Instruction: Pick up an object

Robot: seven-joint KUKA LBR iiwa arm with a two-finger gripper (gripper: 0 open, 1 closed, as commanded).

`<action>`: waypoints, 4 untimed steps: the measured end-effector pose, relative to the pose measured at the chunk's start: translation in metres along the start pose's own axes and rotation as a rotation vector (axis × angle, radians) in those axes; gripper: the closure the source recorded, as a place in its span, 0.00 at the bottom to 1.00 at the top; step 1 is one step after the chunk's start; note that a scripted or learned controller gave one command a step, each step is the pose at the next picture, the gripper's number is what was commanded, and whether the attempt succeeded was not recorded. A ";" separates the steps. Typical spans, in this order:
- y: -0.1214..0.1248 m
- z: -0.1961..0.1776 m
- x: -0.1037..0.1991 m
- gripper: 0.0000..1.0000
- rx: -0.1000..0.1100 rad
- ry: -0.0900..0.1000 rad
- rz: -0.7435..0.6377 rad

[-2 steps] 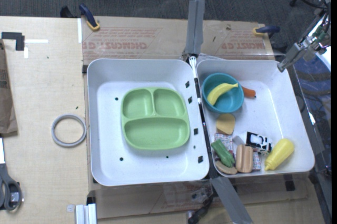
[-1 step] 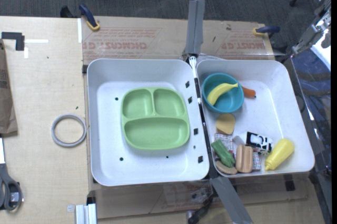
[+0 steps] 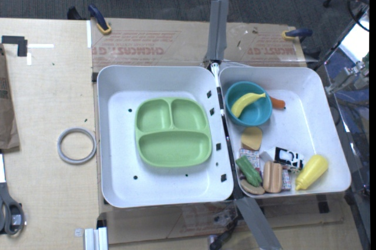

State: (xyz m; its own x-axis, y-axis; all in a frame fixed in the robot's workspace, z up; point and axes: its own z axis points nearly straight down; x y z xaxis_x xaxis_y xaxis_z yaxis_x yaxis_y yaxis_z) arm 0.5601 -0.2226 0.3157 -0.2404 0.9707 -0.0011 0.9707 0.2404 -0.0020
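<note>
Bench (image 3: 47,96): light wood, with a sheet of printed cardboard (image 3: 147,46) clamped along its far side under the bins.

Left bin (image 3: 111,125): holds one green divided plate (image 3: 173,132), lying flat near the middle, three compartments facing up.

Right bin (image 3: 311,107): holds all the loose objects available for picking.
- Blue bowl (image 3: 255,115), upright at the far left of this bin, with a yellow banana (image 3: 247,102) lying in it.
- Yellow bottle (image 3: 311,171), lying tilted at the near right wall.
- Tan bun (image 3: 272,176) and green vegetable (image 3: 248,169), crowded together at the near left corner.
- Tan wedge (image 3: 252,138), just in front of the bowl.
- Black-and-white block (image 3: 288,156), between bottle and wedge.
- Small orange piece (image 3: 278,104), touching the bowl's right side.

On the bench, left of the bins: a grey ring (image 3: 76,145).
</note>
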 end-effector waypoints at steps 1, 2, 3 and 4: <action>0.049 -0.063 0.033 0.00 -0.001 0.000 0.068; 0.073 0.060 -0.013 0.00 0.001 0.000 0.199; 0.110 0.167 0.031 0.00 0.000 0.001 0.292; 0.093 0.213 0.076 0.00 -0.020 -0.009 0.111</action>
State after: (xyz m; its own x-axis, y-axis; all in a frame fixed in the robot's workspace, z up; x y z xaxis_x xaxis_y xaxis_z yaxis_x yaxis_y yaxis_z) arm 0.6321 -0.1271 0.1021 -0.1311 0.9913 -0.0089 0.9912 0.1313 0.0188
